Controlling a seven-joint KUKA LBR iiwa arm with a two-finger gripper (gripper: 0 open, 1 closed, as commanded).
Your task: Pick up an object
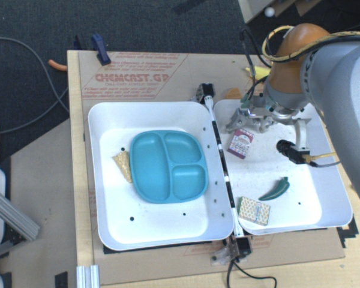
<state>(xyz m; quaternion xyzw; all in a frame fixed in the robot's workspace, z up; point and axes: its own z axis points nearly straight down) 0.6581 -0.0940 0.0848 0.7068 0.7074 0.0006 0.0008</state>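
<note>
left bin (102, 179): teal 3-section tray (168, 165), sponge (123, 164) at its left edge. right bin (330, 206): red packet (240, 143) under gripper (250, 122), fingers' state can't tell; green pepper (275, 189), patterned packet (254, 210) lower centre.

The arm (324, 59) ran off the right edge. Its wrist hid the gripper's (252, 120) base and part of the right bin's (300, 218) far wall. The tray (168, 164) covered part of a tan sponge (123, 164).
</note>
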